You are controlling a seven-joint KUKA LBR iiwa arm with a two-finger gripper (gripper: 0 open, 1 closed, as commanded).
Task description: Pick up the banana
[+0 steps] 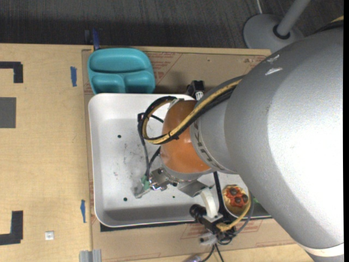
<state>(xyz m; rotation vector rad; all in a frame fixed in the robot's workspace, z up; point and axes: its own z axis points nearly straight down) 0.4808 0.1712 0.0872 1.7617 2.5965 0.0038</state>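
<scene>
My gripper (146, 188) hangs low over the front middle of the left white bin (109, 146), close to its floor. The grey arm with its orange band (182, 146) reaches in from the right and covers the right half of this bin and nearly all of the other bin. A small green speck shows at the gripper's tip; I cannot tell what it is. Nothing can be seen held.
A teal two-pocket tray (121, 70) stands just behind the left bin on the brown bench. A round brown-and-red thing with a yellow rim (237, 196) peeks out under the arm at the front right. The left bin's floor left of the gripper is bare and scuffed.
</scene>
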